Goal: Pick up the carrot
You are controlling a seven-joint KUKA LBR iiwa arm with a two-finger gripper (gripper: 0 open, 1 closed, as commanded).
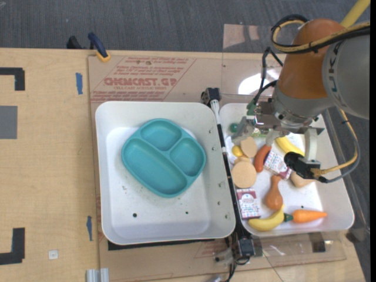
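The carrot (306, 216), orange with a green stub at its left end, lies flat near the front right corner of the right bin (341, 207). Its green end touches the tip of a yellow banana (267, 221). My gripper (282, 135) hangs under the orange-banded wrist over the back half of that bin. It is above the toy food there and well behind the carrot. The wrist body hides most of it.
The right bin also holds a brown drumstick (274, 195), a red sausage (262, 157), a round tan bun (244, 173), a pink packet (248, 203) and a second banana (288, 144). A teal divided plate (164, 156) lies in the left bin (117, 216).
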